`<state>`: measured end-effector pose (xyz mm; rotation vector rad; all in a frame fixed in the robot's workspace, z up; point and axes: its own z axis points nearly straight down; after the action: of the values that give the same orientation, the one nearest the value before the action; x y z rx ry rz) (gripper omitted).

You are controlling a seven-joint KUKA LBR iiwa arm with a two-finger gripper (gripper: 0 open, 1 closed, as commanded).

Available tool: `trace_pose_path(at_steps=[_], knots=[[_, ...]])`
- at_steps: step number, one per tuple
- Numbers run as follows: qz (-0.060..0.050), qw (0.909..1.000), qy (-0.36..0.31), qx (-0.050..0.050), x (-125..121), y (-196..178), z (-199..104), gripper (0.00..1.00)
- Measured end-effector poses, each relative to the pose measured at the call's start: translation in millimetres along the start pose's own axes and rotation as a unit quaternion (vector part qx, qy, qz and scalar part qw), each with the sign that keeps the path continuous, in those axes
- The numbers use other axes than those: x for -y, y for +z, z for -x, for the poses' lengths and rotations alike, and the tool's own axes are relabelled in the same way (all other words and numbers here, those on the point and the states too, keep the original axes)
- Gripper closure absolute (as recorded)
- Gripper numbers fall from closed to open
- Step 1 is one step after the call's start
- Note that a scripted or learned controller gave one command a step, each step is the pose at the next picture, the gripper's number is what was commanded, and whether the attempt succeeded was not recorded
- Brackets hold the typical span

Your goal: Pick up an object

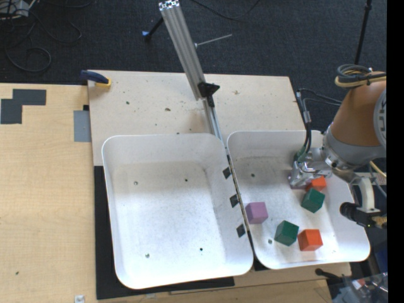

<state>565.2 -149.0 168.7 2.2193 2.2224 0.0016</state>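
Two white bins sit side by side across the lower half of the frame: the left bin (120, 169) wide and bare, the right bin (265, 150) holding every block, with a ridge between them running down the middle. Open room for me lies along the right bin's upper and left floor; its lower right is crowded. My gripper (303, 172) hangs at the right of the frame, low over the right bin, its metal end just above an orange block (319, 183) and possibly touching it; I cannot tell how my grip stands or whether it has hold of anything. Just below that block lies a green cube (312, 201). Lower down, a second green cube (286, 232) and an orange cube (310, 239) sit close together near the bin's front edge, and a purple cube (256, 212) rests near the ridge. Beneath the bins is a pale wooden bench (145, 103); beyond it, dark carpet (265, 17) with cables, and a slanted metal rail (183, 43) at upper centre.
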Motion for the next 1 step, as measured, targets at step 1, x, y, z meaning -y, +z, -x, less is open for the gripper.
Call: trace_pose_path(at_steps=[1], knots=[[0.001,1.0,0.0,0.0,-5.1,-45.6,-5.8,1.0]])
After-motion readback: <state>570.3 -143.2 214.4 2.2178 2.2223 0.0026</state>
